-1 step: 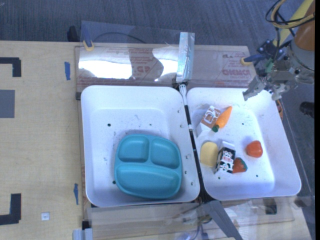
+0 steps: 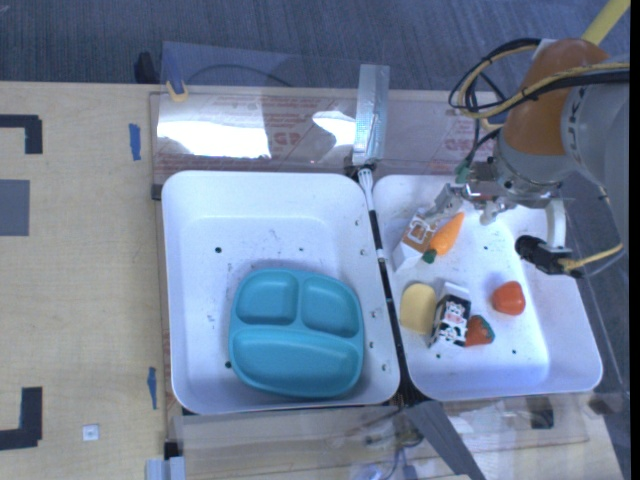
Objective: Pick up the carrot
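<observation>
On the worktop [image 2: 80,268], toward nine o'clock, pale wood carries black corner marks and small blue tape tabs. Next comes the left white bin [image 2: 190,228], and a teal divided plate [image 2: 297,334] lies in its lower half, toward six o'clock of that bin, with three compartments facing up. Along the far edge, at twelve o'clock, a clear plastic sheet [image 2: 250,128] catches glare, and a grey metal bracket [image 2: 370,108] stands above the seam between the bins.

Across the seam, the right white bin [image 2: 560,358] holds the small things. At its ten o'clock lies the carrot [image 2: 445,235], orange, tilted, its green end pointing down-left, just beside a small orange-and-white packet [image 2: 417,233]. Below them, a yellow block [image 2: 419,306] sits near the bin's left wall, a black-and-white toy cow [image 2: 453,318] just beside it, and a red strawberry-like piece [image 2: 479,332] touching the cow. At three o'clock of those rests a red-orange tomato-like piece [image 2: 509,297].

The gripper [image 2: 455,204] hangs just above the carrot's upper end, at the bin's twelve o'clock, on the grey arm [image 2: 600,118] with its orange band. Whether the fingers are open or closed cannot be told.
</observation>
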`<control>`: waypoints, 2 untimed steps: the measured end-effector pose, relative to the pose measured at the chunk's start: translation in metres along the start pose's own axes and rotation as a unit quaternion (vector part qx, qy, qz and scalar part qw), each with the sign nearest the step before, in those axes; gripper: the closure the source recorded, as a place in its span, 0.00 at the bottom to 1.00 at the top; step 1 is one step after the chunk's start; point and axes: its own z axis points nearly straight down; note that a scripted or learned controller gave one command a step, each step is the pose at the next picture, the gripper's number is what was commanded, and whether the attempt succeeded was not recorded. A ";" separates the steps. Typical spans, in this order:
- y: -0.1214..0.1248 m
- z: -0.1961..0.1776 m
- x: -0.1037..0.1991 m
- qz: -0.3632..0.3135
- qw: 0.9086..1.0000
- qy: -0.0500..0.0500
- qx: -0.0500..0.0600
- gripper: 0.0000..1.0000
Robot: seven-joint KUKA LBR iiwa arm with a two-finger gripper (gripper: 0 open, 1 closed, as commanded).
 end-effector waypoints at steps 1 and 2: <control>-0.003 0.014 0.007 0.044 0.999 0.002 -0.007 0.00; 0.004 -0.002 0.011 0.042 0.999 0.005 -0.016 1.00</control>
